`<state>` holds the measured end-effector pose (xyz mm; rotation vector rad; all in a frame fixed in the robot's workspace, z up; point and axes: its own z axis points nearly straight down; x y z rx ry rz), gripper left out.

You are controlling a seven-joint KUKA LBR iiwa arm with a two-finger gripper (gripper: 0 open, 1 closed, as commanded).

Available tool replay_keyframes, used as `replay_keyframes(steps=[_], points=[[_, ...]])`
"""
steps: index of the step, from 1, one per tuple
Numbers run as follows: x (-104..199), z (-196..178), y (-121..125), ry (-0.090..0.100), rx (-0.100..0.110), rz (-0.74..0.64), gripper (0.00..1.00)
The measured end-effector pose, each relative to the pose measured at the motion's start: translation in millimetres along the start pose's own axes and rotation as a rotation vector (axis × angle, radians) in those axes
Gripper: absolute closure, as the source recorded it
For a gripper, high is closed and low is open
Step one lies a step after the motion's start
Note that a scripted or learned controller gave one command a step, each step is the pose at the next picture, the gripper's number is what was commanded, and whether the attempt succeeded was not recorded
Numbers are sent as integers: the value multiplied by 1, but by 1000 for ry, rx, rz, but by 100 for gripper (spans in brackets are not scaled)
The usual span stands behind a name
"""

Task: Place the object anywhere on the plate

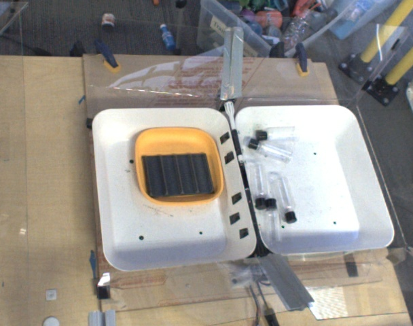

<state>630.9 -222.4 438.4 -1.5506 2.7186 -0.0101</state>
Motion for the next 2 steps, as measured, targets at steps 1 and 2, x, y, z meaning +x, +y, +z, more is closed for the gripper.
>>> replay_keyframes(steps=[1, 2], points=[[0, -14, -1, -8, 11, 5, 100], [-2, -27, -2, -15, 23, 9, 100]])
